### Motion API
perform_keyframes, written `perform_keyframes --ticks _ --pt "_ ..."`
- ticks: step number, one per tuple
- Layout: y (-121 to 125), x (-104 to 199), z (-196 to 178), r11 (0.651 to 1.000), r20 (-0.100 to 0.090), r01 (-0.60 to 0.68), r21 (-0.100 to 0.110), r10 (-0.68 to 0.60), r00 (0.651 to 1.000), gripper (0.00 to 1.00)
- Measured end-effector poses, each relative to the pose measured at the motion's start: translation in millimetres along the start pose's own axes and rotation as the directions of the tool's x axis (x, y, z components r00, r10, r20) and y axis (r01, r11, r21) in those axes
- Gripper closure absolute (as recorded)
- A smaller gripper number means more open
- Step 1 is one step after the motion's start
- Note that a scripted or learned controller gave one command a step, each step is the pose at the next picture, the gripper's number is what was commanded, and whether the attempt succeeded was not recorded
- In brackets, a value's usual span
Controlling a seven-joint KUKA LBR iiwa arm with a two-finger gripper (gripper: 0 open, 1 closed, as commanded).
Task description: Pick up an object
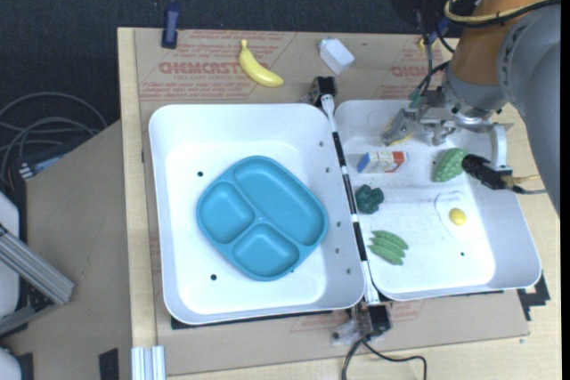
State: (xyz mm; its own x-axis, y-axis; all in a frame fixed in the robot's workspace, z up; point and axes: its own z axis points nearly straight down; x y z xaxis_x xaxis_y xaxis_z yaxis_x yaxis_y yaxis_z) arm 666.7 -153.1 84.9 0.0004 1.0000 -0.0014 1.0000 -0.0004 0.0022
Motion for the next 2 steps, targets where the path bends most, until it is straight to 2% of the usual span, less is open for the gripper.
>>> perform_keyframes --ticks 1,2 --pt "-17.5 15.4 0.0 1.000 -0.002 0.001 0.004 -0.001 1.000 0.00" --pt "-16.9 15.4 -10.4 1.000 -0.002 0.000 0.002 0.000 1.000 1.00"
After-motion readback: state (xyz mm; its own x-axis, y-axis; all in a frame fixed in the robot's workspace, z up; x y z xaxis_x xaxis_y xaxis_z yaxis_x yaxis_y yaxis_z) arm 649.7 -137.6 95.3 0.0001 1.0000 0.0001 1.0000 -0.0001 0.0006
